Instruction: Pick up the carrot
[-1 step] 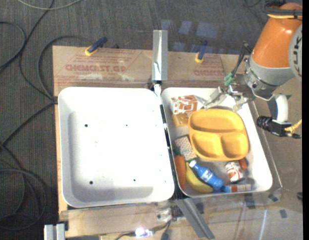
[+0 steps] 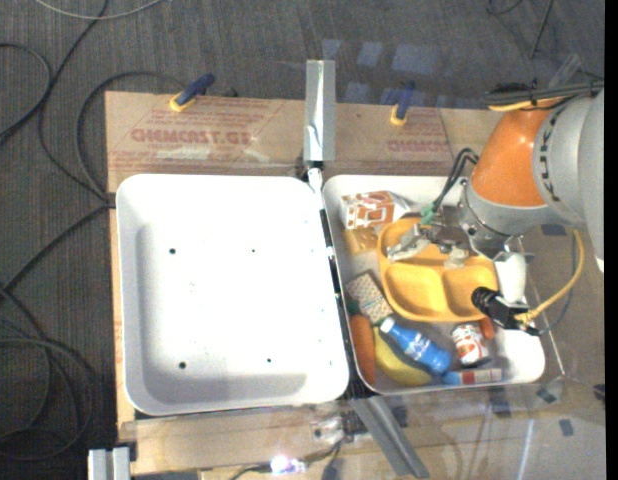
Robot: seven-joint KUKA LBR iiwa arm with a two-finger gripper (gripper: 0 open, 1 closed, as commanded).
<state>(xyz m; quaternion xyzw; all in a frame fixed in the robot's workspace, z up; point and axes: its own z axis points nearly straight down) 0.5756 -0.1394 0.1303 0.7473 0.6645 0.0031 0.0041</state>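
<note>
1. Overhead, the grey arm (image 2: 579,158) with its orange band (image 2: 511,163) reaches in from the right and hangs over the right-hand white bin (image 2: 534,368).
2. Its end effector (image 2: 444,236) sits low over the upper middle of that bin, just above the yellow bowl-like dish (image 2: 429,288); whether it is open or closed cannot be told, since the wrist hides it.
3. The carrot (image 2: 363,341) lies along the left wall of the right bin, in its lower part, long axis roughly up and down in the view, well apart from the end effector.
4. Just beside the carrot, to its right, lies a blue bottle (image 2: 416,345), tilted, resting over a yellow banana-like item (image 2: 397,366).
5. A checkered grey sponge-like piece (image 2: 368,295) sits just above the carrot, touching the dish's left edge.
6. An orange-and-white printed packet (image 2: 370,211) lies in the bin's upper left corner.
7. A small red-and-white can (image 2: 469,343) rests near the lower right, with a marker-like stick (image 2: 473,376) below it.
8. The left white bin (image 2: 229,288) sits just beside the right one on the brown desk (image 2: 219,133), where two clamps (image 2: 191,92) grip the far edge.
</note>
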